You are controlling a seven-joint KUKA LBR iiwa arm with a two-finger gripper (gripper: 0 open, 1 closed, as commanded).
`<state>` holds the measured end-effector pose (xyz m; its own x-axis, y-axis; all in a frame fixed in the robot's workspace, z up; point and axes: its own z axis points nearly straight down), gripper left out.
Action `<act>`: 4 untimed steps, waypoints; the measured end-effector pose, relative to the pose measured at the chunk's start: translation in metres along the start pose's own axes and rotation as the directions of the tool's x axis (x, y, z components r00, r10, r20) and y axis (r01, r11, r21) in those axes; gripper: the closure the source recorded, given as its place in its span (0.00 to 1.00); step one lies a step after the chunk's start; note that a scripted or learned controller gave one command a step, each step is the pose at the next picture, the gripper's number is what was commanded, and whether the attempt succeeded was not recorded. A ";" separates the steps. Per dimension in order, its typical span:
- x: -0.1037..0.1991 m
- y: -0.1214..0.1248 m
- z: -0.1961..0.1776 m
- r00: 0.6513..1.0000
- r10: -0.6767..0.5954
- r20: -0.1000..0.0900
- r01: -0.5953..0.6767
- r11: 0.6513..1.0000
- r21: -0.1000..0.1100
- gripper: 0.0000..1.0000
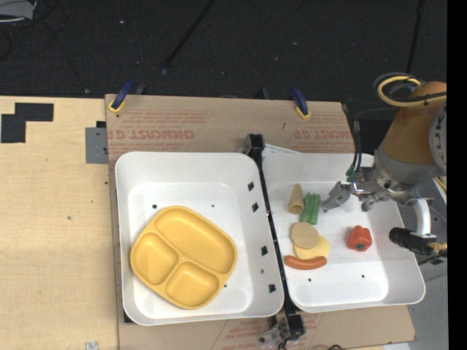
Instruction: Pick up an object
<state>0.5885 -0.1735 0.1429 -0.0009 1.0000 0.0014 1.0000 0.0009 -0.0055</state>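
In the right bin [365, 286] lie several toy foods: a tan cone [295, 197], a green pod [311, 208], a beige round piece [305, 235] on a yellow piece [318, 249], a red-orange sausage [306, 262] and a red pepper [358, 238]. My gripper [352, 197] hangs over the bin's upper right part, above and just left of the red pepper. Its fingers are spread apart, open, with nothing between them. The green pod lies a short way to its left.
A yellow divided plate [183, 256] rests in the left bin [146, 173]. A black divider [266, 224] runs between the two bins. Blue and yellow clamps [300, 103] hold the cardboard at the back. The arm's grey and orange body [412, 141] stands over the right bin's far right corner.
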 end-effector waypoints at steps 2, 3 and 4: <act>0.000 0.000 0.040 1.000 0.002 0.002 -0.002 1.000 -0.005 1.00; -0.004 -0.002 -0.022 1.000 0.002 0.003 -0.002 1.000 -0.010 1.00; -0.006 0.001 -0.084 1.000 0.001 0.003 -0.001 1.000 -0.011 1.00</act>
<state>0.5901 -0.1792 0.2270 0.0003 1.0000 -0.0012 1.0000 -0.0003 0.0051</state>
